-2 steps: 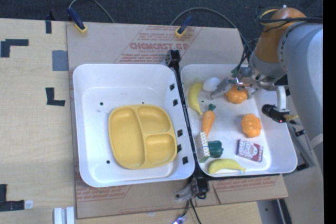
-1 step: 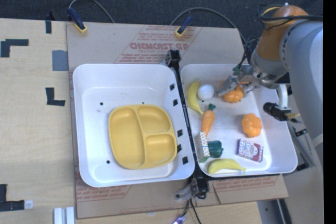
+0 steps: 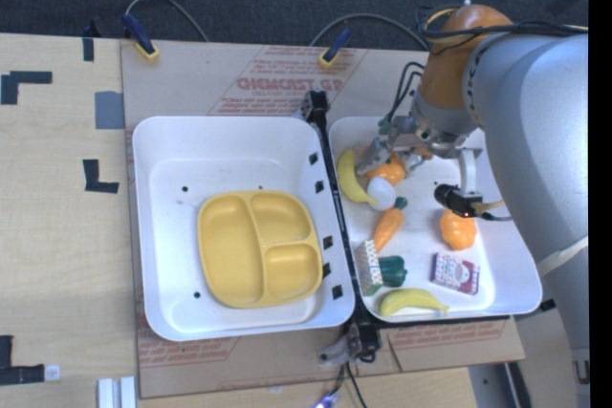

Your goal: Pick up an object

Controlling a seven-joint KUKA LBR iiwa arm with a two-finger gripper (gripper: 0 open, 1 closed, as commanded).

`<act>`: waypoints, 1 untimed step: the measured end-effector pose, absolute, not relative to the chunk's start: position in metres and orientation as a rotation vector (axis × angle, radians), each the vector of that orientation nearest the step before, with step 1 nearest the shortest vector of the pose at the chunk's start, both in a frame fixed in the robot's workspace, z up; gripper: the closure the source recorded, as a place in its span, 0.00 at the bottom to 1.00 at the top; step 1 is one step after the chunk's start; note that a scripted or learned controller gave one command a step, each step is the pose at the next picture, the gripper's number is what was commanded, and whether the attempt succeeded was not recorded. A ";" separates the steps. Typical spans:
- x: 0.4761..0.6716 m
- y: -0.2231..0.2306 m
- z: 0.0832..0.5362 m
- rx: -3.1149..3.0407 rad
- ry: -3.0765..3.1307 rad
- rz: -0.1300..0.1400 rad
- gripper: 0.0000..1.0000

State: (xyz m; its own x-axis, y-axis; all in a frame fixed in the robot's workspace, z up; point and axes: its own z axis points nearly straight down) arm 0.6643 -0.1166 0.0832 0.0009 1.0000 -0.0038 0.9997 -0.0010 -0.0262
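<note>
The gripper [image 3: 390, 160] hangs low in the right bin [image 3: 497, 287], near its left wall, over a white-and-orange egg-like toy [image 3: 382, 186] beside a banana [image 3: 350, 179]. Its opening cannot be judged. The carrot [image 3: 387, 226] lies just below, close by.

A yellow three-compartment plastic tray [image 3: 259, 246] is lying in the left white bin [image 3: 163, 148]. In the right white bin [image 3: 512, 268], an orange toy carrot [image 3: 387, 226] is sitting between two yellow toy bananas [image 3: 350, 179] [image 3: 411, 303], with a small red carton [image 3: 454, 273] to its right.
</note>
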 end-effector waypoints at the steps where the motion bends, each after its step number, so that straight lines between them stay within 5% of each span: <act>1: 0.613 -0.064 0.185 -2.218 -2.224 0.000 1.00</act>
